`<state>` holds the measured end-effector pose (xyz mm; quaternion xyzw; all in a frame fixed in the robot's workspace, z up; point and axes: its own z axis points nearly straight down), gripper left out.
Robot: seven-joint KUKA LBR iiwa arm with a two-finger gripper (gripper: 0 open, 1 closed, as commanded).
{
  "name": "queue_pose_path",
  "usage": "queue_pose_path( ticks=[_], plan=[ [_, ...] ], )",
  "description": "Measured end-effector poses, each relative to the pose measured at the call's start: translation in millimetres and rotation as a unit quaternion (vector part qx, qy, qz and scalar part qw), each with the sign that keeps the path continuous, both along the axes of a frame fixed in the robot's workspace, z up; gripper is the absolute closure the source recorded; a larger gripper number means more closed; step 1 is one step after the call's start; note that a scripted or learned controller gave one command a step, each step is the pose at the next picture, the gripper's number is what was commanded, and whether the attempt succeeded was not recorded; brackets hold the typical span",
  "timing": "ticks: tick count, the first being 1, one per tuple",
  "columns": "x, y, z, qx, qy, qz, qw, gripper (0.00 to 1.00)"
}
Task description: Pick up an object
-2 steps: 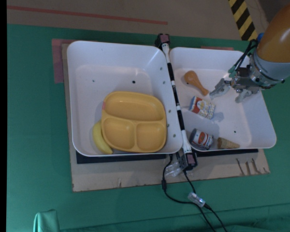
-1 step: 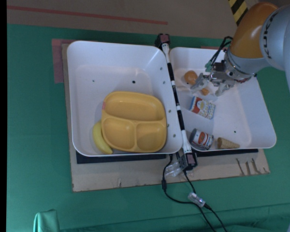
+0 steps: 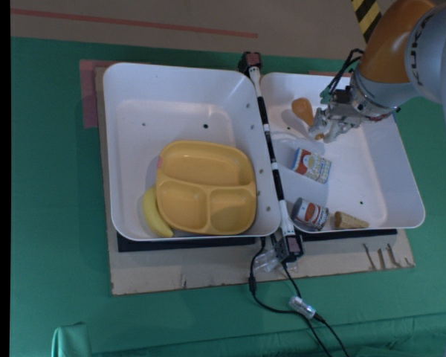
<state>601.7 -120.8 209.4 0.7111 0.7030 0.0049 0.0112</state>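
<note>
Here we go: two white bins sit side by side on the counter, and the arm (image 3: 424, 43) is reaching in from the right over the right-hand bin (image 3: 390, 177). The gripper (image 3: 333, 129) hangs low in that bin's far left corner, just beside an orange pear-shaped piece (image 3: 303, 111) lying against the bin floor. It looks as though the program has picked that corner as its target, since the tip is pointed down right next to the piece.

Is it holding anything? From up here I can't tell. The tip is a dark tangle against the white, and there's a bit of orange close under it, but whether that sits inside the grasp or just behind it is anybody's guess.

The other candidates lie spread out across the same bin, well apart from each other, which should make any one of them easy to single out: a small carton (image 3: 311, 164) in the middle, a little can (image 3: 309, 213) on its side near the front edge, and a brown wedge (image 3: 350, 220) just beside it.

Over in the left bin (image 3: 134, 103), a yellow divided tray (image 3: 206, 187) lies flat with a banana (image 3: 154, 214) tucked along its near-left edge, untouched and away from the action.
</note>
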Motion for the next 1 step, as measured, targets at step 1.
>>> queue_pose_path(
  ticks=[1],
  plan=[
    [13.5, 78.1, 135.1, 0.0035, 0.005, 0.004, 1.0, 1.0]
  ],
)
